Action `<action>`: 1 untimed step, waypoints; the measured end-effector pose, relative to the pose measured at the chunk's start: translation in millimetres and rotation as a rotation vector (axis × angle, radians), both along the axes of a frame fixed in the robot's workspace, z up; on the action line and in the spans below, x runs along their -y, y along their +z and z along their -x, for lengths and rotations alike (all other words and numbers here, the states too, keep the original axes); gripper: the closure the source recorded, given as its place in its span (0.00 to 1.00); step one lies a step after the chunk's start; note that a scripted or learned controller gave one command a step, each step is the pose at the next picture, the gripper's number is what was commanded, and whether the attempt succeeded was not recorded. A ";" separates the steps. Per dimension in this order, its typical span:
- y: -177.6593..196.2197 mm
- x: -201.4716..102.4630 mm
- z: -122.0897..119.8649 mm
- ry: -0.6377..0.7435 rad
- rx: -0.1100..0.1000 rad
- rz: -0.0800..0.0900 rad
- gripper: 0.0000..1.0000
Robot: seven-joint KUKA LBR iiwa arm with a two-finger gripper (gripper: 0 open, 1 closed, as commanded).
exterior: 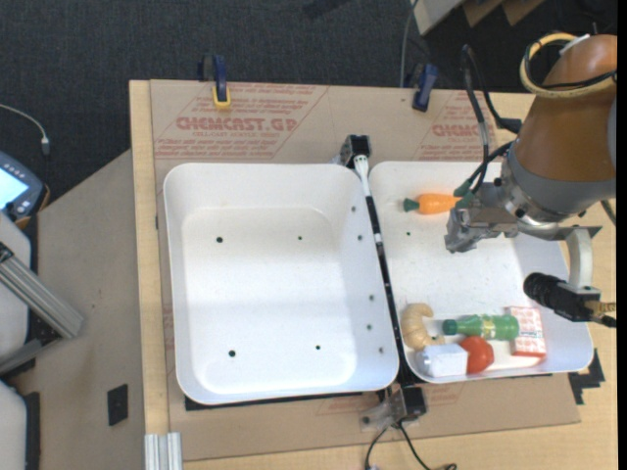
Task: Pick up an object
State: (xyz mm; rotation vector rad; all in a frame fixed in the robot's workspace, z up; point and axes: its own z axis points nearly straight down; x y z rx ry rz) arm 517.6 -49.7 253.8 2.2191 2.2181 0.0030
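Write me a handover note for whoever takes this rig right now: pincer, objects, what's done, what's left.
Pincer: low over the upper part of the right bin, beside the toy carrot; nothing seen between its fingers.
Objects: carrot lies at the right bin's upper left. The green bottle, red piece, beige piece, white piece and small carton are bunched at the bin's lower edge.
Left bin: nothing to report.
Done: no pick yet.
Left: grasp and lift one object, likely the carrot.
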 end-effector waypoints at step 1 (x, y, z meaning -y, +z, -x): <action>159.2 0.7 -40.6 0.003 0.019 0.001 1.00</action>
